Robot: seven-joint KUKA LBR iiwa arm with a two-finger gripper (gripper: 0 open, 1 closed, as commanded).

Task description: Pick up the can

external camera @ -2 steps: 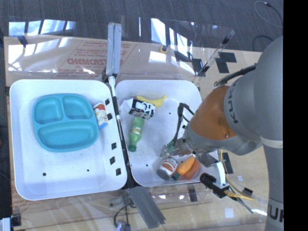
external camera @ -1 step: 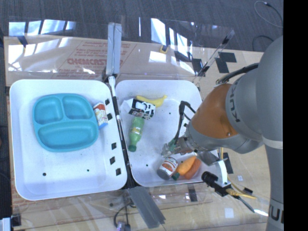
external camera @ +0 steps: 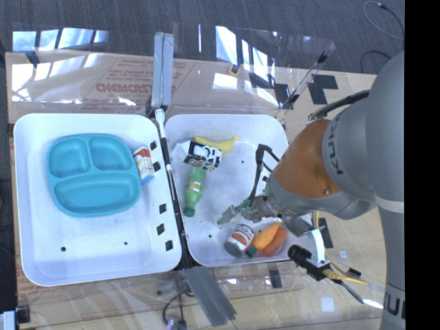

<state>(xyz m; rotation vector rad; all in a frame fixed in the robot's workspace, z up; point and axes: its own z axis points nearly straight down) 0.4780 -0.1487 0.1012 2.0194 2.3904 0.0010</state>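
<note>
White plastic forms both bins on the desk; the right bin (external camera: pixel 206 126) contains the task object. The can (external camera: pixel 239 240) lies on its side near the bin's front edge, red-labelled, with one metal end facing the front left. Its long axis runs diagonally, from front left to back right. An orange carrot-like item (external camera: pixel 268 239) lies just beside the can on its right, touching or nearly so.

The claw (external camera: pixel 237 214) sits just behind the can, between the can and the bin centre. The grey fingers point leftward and appear slightly spread, with nothing between them. The can therefore lies immediately toward the front of the bin from the fingertips, a short way off and not in contact as far as can be judged.

A green bottle (external camera: pixel 194 190) lies well to the left of the claw, and a banana (external camera: pixel 216 143) lies at the back of the bin. The left bin (external camera: pixel 27 184) holds a blue divided plate (external camera: pixel 93 174) and a small carton (external camera: pixel 144 163).

Judgement: the coming move requires a short shift toward the bin front, with the fingers set across the can's diagonal axis. The adjacent orange item may obstruct one finger.
</note>
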